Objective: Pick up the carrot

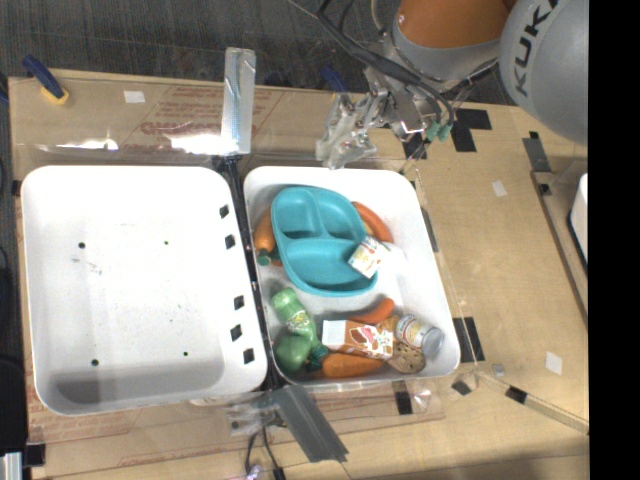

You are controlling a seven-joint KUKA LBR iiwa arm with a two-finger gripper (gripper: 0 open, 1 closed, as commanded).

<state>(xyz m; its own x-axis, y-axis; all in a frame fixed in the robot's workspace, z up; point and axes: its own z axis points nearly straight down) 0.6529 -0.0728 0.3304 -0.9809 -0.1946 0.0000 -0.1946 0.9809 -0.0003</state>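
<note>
An orange carrot [347, 365] lies along the front wall of the right bin [432, 268], next to a green vegetable [293, 351]. Other orange pieces show at the teal plate's far right [373, 222], at its left edge [263, 237] and just below it [379, 311]. My gripper [349, 140] hangs over the back rim of the right bin, well behind the carrot. Its pale fingers stand open with nothing between them.
A teal divided plate [312, 230] fills the middle of the right bin, with a small packet [367, 258] on it. A tin can [418, 336], a printed packet [368, 339] and a second green item [290, 310] crowd the front. The left bin [125, 278] stands beside it.
</note>
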